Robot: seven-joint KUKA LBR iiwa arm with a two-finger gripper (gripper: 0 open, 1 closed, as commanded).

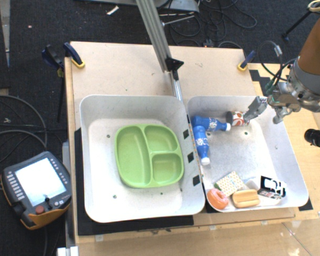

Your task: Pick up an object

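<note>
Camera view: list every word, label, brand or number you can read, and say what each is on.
None can be read.
Blue bottles: label marks too blurred.
Black-and-white packet: white marks, too small.
Red-and-white item: print too blurred.
Pendant: screen glared white, button marks too small.

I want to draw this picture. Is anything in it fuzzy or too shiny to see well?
In the camera view, the green tray and blue bottles look sharp under even light with soft shadows; the gripper looks a little smeared, and the small things in the right bin's near corner are too tiny to make out clearly.
</note>
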